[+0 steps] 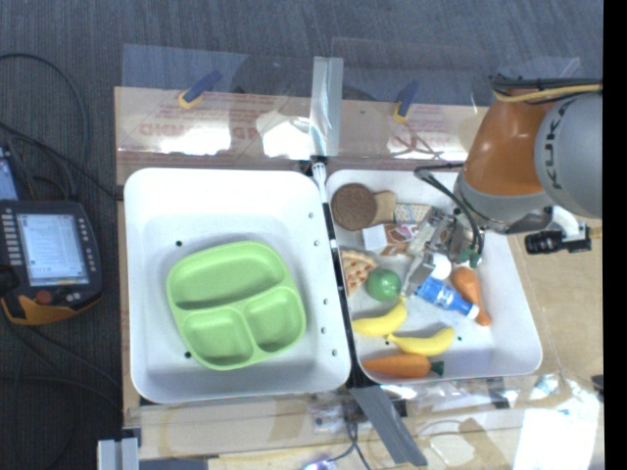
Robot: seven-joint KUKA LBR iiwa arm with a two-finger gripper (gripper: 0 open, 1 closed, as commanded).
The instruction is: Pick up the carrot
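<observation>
An orange carrot (397, 365) with a dark green end lies along the front wall of the right bin (519, 346). A second, shorter orange carrot-like piece (468, 286) lies by that bin's right side, touching a blue and white bottle (446, 298). My gripper (432, 244) hangs over the middle of the right bin, just above and left of the bottle's white cap and apart from the long carrot. Nothing is visibly held in it.
The right bin also holds two yellow bananas (380, 321) (424, 341), a green ball (383, 284), a pizza slice (355, 264), a brown round cookie (354, 205) and small packets (397, 231). A green divided plate (235, 304) sits in the left bin (147, 213).
</observation>
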